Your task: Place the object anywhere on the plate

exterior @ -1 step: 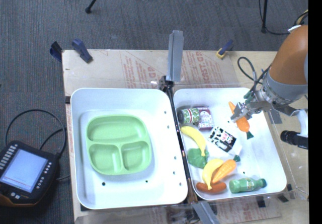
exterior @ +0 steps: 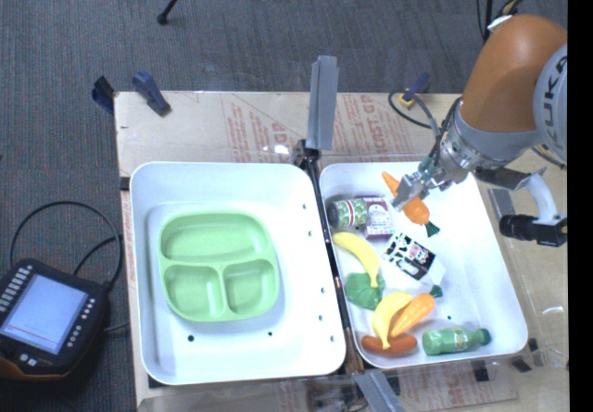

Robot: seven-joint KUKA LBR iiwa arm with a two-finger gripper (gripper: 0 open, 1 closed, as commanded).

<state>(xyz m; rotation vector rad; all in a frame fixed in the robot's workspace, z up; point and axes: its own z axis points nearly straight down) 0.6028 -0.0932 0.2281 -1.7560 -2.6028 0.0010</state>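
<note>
A green bottle point(exterior: 456, 340) lies on its side at the near edge of the right bin point(exterior: 496, 276), the item closest to the camera, with a hot dog point(exterior: 389, 343) just beside it to the left. Above these, an orange carrot point(exterior: 414, 310) rests against a yellow banana point(exterior: 389, 309), and a dark green leafy piece point(exterior: 363, 291) sits next to them. A second banana point(exterior: 358, 253) curves up the bin's left side, near a black-and-white milk carton point(exterior: 410, 255). Toward the far wall, a green can point(exterior: 350, 211) lies touching a purple packet point(exterior: 378, 217).

The arm point(exterior: 514, 86), grey with a broad orange band, reaches in from the right and angles down over the far part of the right bin. Its gripper point(exterior: 413, 195) hangs above the bin floor with its fingers closed on a small carrot point(exterior: 417, 212), whose orange body shows between the fingertips and whose green top points down and to the right. The carrot appears lifted clear of the other items, over the bin's upper middle.

In the left bin point(exterior: 148, 308) sits the green plate point(exterior: 220, 265), a three-compartment tray resting flat in the middle, well apart from the gripper. A grey divider post point(exterior: 322, 105) stands at the far end between the two bins. A handheld control pad point(exterior: 46, 318) with a lit screen lies on the floor left of the bench.
</note>
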